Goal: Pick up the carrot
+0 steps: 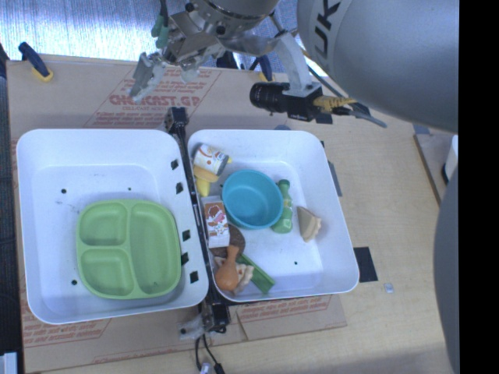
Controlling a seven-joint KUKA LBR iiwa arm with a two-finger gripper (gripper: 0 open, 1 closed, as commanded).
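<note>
At the near edge of the desk (405, 318), the carrot (226, 273) lies in the near left corner of the right bin (331, 209), close against the wall it shares with the left bin (35, 209). It is a short, dull orange piece with a rounded end. A green strip (261, 279) lies slantwise at its right side, and I cannot tell whether that is its leafy top or a separate thing. A pale scrap overlaps its near end, and its far end runs under a dark brown object (234, 244) that is too blurred to name.

Just beyond it, a printed snack packet (215, 223) lies along the wall. A blue bowl (251, 199) sits upright mid-bin, partly covering a green bottle (284, 209) on its right. A tan wedge (309, 224) rests apart from them. A yellow item (204, 182) and a small printed cup (209, 160) crowd the far left corner.

In the left bin lies a green divided plate (129, 248).

Farthest back, the gripper (168, 72) hangs over the cardboard (117, 104) beyond both bins, well apart from the carrot. Its fingers (144, 76) are spread with nothing between them. The arm above it is cut off by the top edge.
</note>
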